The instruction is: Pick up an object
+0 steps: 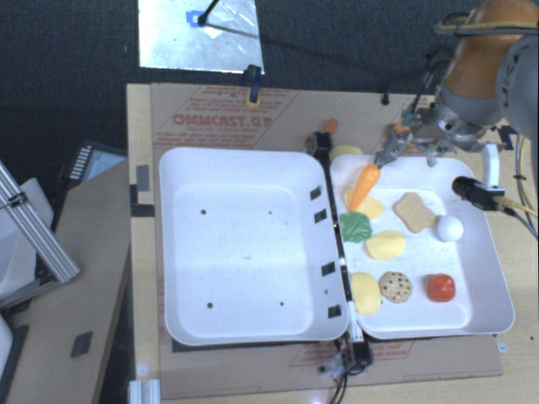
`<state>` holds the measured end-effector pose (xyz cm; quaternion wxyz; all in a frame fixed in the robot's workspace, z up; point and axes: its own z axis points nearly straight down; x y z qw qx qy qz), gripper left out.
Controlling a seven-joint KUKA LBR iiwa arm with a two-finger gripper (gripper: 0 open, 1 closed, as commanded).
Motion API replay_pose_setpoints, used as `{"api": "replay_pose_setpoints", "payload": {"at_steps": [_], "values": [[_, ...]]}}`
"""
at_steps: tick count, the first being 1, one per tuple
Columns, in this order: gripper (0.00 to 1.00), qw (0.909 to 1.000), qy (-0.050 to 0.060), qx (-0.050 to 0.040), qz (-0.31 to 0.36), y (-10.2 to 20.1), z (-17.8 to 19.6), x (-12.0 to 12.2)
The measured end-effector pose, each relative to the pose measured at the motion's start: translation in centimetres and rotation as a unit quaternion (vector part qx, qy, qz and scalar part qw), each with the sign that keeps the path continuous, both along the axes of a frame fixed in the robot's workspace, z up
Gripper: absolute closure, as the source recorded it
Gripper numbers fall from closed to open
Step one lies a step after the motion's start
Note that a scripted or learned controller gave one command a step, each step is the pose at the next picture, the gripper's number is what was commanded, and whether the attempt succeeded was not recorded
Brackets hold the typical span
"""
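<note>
The carrot (363,186) is showing as a bright orange cone, tapering to a point at its lower end and tilting steeply. Its broad top end is sitting between the fingers of the gripper (384,159), which are closing on it, and it is hanging over the far left part of the right bin (493,263).

The arm (484,49) is running off the right edge, so its upper part is cut off. The fingers are small and dark, and their tips are hard to make out against the carrot's top.

Around the carrot, a green leafy piece (354,226), several yellow pieces (385,245), a slice of bread (414,212), a white egg (450,228), a cookie (395,286) and a red tomato (440,287) are lying in the same bin. The left bin (244,242) is sitting just beside it.
</note>
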<state>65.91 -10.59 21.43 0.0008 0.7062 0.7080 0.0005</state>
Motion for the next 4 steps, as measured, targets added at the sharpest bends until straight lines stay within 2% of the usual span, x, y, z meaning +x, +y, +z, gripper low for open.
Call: {"api": "replay_pose_setpoints", "payload": {"at_steps": [1, 2, 3, 4], "values": [[0.00, 1.0000, 0.004, 0.0007, 0.001, -0.1, -12.3, 0.8], [1.00, 1.0000, -0.002, -0.0001, 0.002, -0.1, -10.5, 1.1], [1.00, 1.0000, 0.000, -0.0011, -0.002, -1.7, -12.9, -4.0], [1.00, 1.0000, -0.003, -0.0009, -0.001, -1.6, -11.7, -3.7]]}}
